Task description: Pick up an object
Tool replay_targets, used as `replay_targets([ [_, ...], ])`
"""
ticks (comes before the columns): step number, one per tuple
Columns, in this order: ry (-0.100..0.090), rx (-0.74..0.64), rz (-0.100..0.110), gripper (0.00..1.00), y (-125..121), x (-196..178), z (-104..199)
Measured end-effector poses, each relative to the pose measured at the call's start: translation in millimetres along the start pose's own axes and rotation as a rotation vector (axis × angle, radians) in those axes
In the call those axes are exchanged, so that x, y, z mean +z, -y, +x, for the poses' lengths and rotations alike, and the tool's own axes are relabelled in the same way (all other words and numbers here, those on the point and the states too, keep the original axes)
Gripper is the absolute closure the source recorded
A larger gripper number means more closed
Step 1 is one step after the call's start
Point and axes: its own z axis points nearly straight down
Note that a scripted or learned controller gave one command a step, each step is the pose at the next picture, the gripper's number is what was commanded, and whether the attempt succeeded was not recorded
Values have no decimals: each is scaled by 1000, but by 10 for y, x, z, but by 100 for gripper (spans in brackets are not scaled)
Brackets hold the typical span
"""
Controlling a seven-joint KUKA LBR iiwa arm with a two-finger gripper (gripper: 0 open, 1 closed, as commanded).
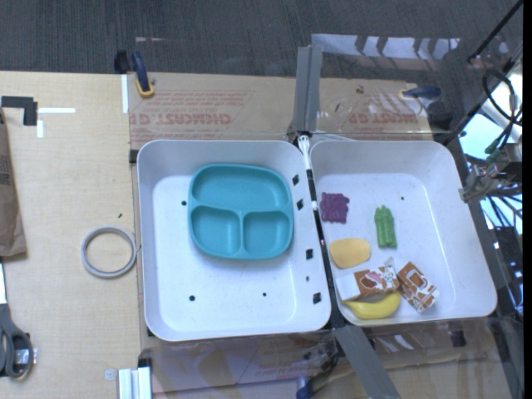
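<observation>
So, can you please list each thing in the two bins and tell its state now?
Teal divided plate: flat in the left bin, right way up.
Purple item: lying in the right bin.
Green item: lying flat.
Yellow-orange piece: lying flat.
Banana: lying against the near wall.
Two snack packets: lying beside the banana.

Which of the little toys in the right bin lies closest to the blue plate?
The purple one, nearest the divider; the others sit further right or lower.

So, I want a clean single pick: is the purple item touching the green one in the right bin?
Apart. The camera view shows the purple item and green item with bare white bin floor between them.
</observation>
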Motion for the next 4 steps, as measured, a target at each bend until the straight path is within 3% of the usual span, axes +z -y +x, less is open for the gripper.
replay_targets([
  [1,-1,161,0,0,304,911,53],
  [2,1,247,-1,0,-352,428,71],
  [3,-1,547,2,0,109,1501,250],
  [4,0,101,-1,0,-7,739,302],
])
